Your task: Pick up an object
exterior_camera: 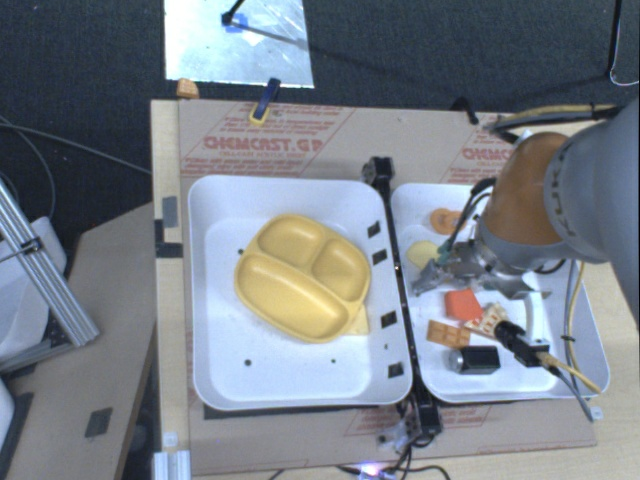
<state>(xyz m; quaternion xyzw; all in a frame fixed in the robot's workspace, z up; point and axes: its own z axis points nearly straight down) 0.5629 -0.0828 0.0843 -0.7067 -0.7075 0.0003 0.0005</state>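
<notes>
The left bin (215,368) carries one item: a yellow compartment plate (303,276) with three wells, lying near the bin's centre and turned at an angle to the bin walls. A black divider strip (395,278) with clips runs between the two bins.

The right bin (575,363) holds the candidate objects for the pick. A pale yellow-green piece (420,253) lies close to the bin's left wall. An orange round piece (444,219) lies toward the far edge. An orange-red block (463,304) sits near the centre, with a brown waffle-patterned piece (449,333) just nearer the front edge and a black block (478,358) close to the front wall.

The gripper (432,274) is low over the left part of the right bin, between the pale yellow-green piece and the orange-red block. Whether it is released, clenched, or grasping anything cannot be told here; no object is visibly held.

Task status, as judged: the approach into the right bin is under way. The grasp and the lift are not yet confirmed. All listed objects rest on the bin floor.

Legible markings: the cardboard sheet (300,138) under the bins bears red print at its far edge, reading approximately "CHEMCAST"; the trailing characters are unclear. A second, partly hidden copy appears near the far right corner.
</notes>
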